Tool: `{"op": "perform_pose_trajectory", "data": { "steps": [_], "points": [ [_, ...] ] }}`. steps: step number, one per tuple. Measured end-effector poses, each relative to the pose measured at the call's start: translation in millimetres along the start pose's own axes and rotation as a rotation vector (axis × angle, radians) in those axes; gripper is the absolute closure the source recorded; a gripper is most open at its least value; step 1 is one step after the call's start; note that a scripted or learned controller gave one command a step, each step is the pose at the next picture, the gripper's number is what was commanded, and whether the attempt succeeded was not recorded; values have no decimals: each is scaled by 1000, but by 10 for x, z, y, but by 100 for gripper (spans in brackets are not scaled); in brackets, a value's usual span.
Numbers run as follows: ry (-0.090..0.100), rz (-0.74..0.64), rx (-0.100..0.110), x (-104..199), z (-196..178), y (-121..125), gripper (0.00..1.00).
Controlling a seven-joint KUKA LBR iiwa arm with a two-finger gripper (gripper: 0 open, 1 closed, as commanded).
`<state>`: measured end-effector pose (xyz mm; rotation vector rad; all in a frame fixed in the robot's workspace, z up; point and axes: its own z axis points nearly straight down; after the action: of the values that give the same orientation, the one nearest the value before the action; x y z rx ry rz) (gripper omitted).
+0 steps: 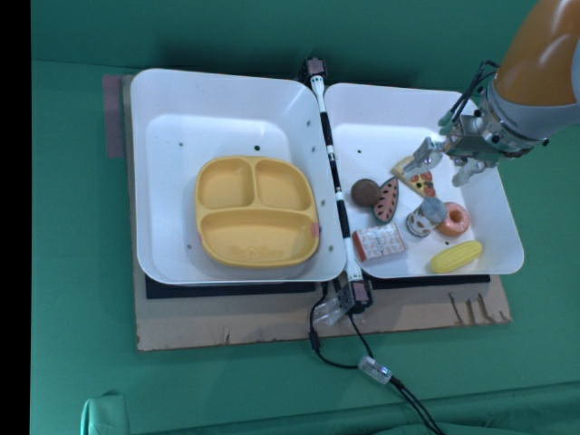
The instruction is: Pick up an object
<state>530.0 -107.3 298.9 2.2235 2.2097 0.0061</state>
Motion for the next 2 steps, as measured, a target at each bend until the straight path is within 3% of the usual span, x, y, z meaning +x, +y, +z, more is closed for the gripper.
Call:
{"op": "perform_pose_trajectory", "data": {
  "steps": [1,2],
  "points": [
    [-6,0,-10,-327,1116,685,0],
    [-13,7,-25,-367,953,711,100]
  ]
}}
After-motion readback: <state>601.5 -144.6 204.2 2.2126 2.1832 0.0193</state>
